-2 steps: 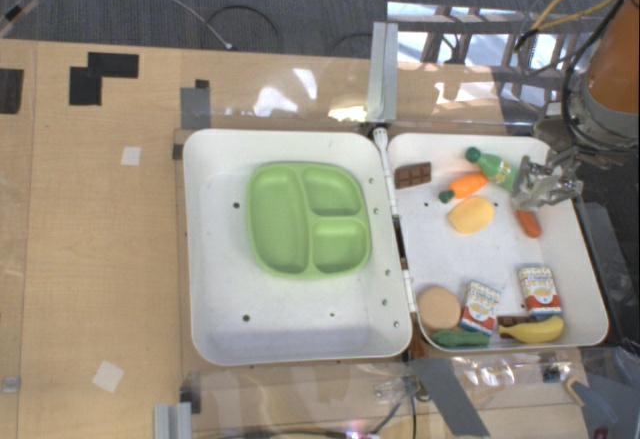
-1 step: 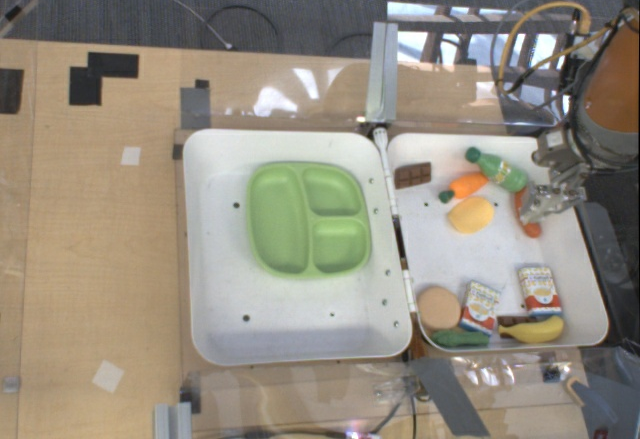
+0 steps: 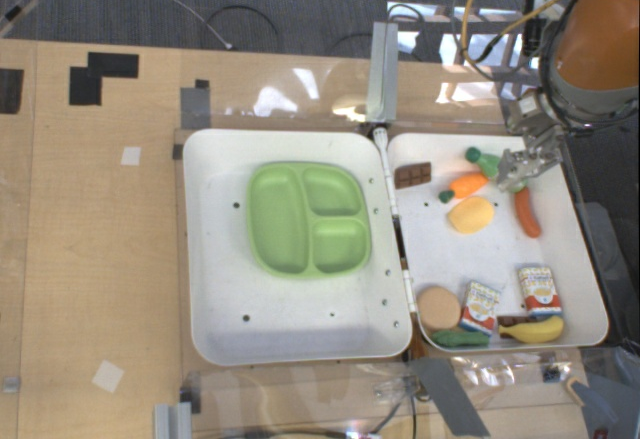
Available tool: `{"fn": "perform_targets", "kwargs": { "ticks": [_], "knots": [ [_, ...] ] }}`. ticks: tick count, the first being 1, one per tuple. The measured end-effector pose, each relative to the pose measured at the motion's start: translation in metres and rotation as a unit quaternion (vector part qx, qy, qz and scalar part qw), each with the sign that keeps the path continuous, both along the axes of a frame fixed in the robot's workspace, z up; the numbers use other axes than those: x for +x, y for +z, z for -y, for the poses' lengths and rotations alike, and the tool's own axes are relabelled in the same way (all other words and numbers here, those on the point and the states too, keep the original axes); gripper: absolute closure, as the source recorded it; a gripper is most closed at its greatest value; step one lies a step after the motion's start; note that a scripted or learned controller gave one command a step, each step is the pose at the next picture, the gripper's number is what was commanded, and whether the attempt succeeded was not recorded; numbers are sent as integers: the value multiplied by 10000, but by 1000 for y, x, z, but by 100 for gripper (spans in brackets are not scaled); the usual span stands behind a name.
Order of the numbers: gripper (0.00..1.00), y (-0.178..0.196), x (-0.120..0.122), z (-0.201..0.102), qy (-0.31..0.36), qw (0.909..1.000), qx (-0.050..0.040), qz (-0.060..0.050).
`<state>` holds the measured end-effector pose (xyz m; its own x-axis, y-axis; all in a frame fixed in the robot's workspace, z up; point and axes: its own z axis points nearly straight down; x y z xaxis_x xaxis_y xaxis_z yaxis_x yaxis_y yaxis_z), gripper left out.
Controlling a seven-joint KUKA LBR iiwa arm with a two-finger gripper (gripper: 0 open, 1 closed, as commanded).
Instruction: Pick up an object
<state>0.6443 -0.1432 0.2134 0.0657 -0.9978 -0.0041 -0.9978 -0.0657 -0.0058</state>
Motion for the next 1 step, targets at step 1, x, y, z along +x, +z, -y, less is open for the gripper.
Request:
{"fn": "perform_targets", "kwargs": {
  "ticks": [1],
  "knots": [
    [100, 29, -48, -78, -688, 9976, 3, -4]
  ]
}}
